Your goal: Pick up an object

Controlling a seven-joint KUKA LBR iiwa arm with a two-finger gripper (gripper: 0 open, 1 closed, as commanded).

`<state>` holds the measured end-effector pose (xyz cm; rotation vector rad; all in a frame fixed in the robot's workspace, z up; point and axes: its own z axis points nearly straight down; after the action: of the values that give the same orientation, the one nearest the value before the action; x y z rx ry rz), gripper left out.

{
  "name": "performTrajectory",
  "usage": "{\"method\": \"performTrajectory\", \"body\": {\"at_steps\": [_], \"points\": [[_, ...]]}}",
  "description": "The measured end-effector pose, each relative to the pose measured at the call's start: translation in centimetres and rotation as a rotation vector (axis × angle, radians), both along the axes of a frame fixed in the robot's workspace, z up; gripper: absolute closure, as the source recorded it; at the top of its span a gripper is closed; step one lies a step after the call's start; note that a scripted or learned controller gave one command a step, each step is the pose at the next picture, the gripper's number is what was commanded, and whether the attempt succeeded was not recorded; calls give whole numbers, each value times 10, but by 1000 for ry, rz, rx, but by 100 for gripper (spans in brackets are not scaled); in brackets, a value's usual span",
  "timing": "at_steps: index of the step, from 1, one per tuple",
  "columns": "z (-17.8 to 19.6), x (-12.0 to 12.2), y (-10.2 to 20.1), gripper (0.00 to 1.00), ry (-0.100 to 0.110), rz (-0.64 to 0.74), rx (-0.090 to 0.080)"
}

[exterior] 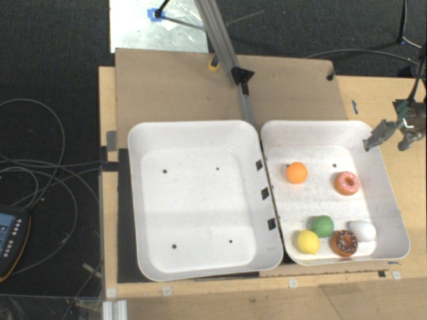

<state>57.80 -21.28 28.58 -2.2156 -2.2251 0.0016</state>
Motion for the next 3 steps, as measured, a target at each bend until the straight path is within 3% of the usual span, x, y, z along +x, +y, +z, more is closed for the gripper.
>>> {"method": "performTrajectory", "body": {"at_steps": [1, 3], "points": [[2, 1, 0, 0, -4, 2, -2], [-101, -2, 0, 0, -1, -3, 0]]}}
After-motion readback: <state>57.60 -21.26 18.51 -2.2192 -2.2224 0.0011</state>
